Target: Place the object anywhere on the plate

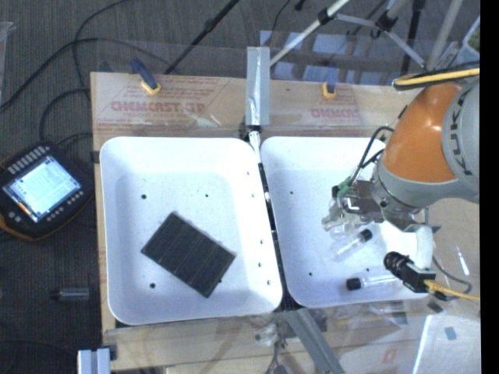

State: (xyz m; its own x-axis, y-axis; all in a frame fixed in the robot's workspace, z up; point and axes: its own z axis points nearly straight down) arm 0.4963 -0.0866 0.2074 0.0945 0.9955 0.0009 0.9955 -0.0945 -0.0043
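We read the object point(365, 283) as the small clear tube with a dark cap lying near the front edge of the right bin point(300, 209), though it is small and hard to make out. Just up from it a second clear piece point(349, 245) lies on the bin floor, close under the gripper point(343, 218), so which of the two is the target we cannot tell. The gripper hangs low over the right bin with nothing clearly held; its opening is not something we can tell. The plate point(188, 254), a dark ribbed slab, lies tilted in the left bin point(125, 170), well apart from all this. We judge the pick is in hand, not the placing. Next we need a firm grasp, a lift, and a carry across the divider.
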